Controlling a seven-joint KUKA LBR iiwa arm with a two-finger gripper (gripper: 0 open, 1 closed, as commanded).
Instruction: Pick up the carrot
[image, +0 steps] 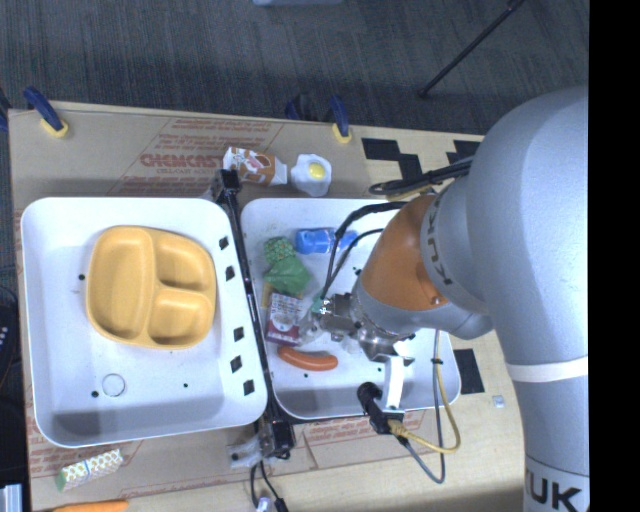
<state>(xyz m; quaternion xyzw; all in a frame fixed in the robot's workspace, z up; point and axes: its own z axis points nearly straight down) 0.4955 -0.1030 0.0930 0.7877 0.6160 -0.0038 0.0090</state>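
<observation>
Hardware first: found the end effector (347, 322) low inside the right bin (440, 385), under the orange-banded arm (470, 260); could not tell whether apart or together. Spotted the carrot (308, 358) just beside it, toward the near edge, lying flat on the bin floor, close to but apart from the wrapper (284, 312). Judged it light, stiff and smooth, probably a plastic toy, apt to roll or squirt out of a pinch near either narrow end. Judged the thick middle, taken across the short width, the safest hold. Noted a green packet (285, 262) and a blue pouch (313, 240) farther up, and a yellow tray (150, 285) in the left bin (40, 330).
</observation>
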